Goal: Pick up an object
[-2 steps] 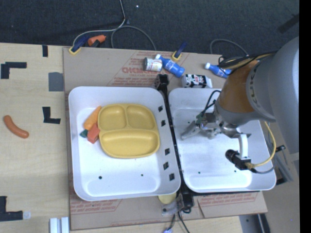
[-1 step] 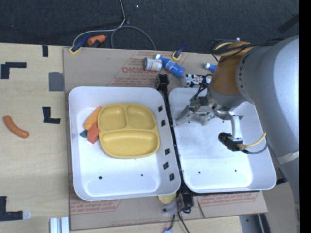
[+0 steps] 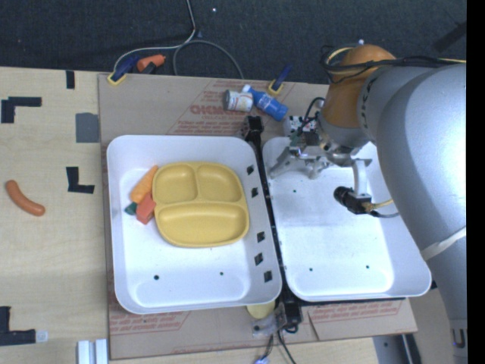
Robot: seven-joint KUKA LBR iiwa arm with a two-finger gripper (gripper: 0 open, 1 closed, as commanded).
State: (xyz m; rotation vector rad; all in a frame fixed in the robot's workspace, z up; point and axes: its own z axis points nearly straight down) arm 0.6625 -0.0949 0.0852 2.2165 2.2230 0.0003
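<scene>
In the left bin (image 3: pixel 189 287) lies a yellow divided plate (image 3: pixel 201 203). An orange carrot (image 3: pixel 142 184) and a small red and green piece (image 3: pixel 143 212) lie against the plate's left edge. My gripper (image 3: pixel 294 171) hangs over the far left corner of the right bin (image 3: pixel 341 271), close to the wall between the two bins. Its two grey fingers (image 3: pixel 278 165) are spread apart, open, with nothing between them. The grey arm with its orange band (image 3: pixel 348 89) comes in from the upper right and covers the right bin's far right corner.
A white and blue bottle (image 3: pixel 258 101) lies on the cardboard behind the bins. An orange clamp (image 3: pixel 151 61) and a blue clamp (image 3: pixel 280 76) grip the cardboard's far edge. A reddish sausage (image 3: pixel 25 198) lies on the bench at the far left. Black clips (image 3: pixel 261 237) line the divider.
</scene>
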